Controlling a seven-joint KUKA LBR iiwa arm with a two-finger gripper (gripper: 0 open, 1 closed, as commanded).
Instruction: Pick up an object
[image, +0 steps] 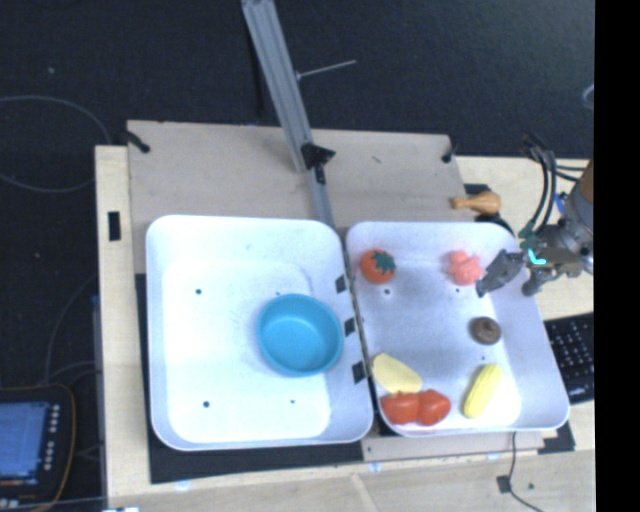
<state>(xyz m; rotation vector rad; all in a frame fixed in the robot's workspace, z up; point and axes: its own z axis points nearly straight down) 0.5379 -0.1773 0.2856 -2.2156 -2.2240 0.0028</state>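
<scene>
The right bin (420, 330) holds several small toy foods: a red tomato (377, 265) at its far left, a pink lump (463, 267) at the far right, a brown round piece (485, 330), a yellow corn cob (482, 390), a yellow slice (396, 375) and a red piece (416, 407) near the front. My gripper (515, 275) hangs at the bin's right rim, just right of the pink lump, open, with nothing between its dark fingers.
The left bin (180, 300) holds a blue bowl (298, 334). A grey metal bar (285, 90) slants from the top down to the gap between the bins. An orange toy (477, 202) lies on the bench behind the right bin. A keyboard (572, 355) sits at the right.
</scene>
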